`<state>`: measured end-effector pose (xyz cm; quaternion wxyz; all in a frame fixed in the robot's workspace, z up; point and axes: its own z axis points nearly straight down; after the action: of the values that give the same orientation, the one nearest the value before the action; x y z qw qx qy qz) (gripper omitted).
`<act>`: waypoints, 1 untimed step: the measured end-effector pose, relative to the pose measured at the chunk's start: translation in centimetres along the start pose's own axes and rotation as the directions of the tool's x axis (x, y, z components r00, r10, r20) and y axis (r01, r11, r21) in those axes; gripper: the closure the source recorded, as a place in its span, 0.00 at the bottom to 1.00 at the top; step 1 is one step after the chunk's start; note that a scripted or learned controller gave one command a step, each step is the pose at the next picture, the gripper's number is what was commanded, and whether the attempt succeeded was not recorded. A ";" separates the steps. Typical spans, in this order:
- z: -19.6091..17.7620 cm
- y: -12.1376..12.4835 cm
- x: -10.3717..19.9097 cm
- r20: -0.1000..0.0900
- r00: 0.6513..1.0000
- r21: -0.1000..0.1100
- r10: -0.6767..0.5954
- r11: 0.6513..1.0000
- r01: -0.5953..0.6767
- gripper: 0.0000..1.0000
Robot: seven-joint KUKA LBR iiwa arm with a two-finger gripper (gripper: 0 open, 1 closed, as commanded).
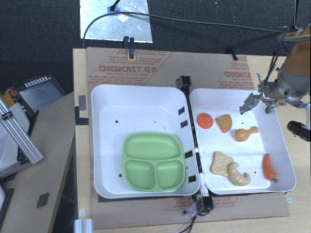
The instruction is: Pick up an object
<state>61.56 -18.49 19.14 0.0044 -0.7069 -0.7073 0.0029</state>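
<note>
The gripper (257, 102) hangs over the far part of the right bin (286, 144), its two fingers spread apart with nothing between them and touching none of the items. The grey arm (296, 67) comes in from the right edge, its orange band above the wrist, and angles down toward the bin.

Below the gripper in the right bin lie a red tomato (204, 121), an orange wedge (224, 123) just beside it, and a toy drumstick (245, 133). Nearer the front edge sit a beige lumpy piece (230, 167) and a carrot (269, 167). The left bin (104, 110) holds a green divided plate (153, 160).
</note>
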 end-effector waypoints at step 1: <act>-0.7 0.3 0.0 0.003 1.000 -0.012 -0.003 1.000 0.003 0.00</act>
<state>61.87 -18.46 19.88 -0.0007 -0.7059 -0.7083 -0.0004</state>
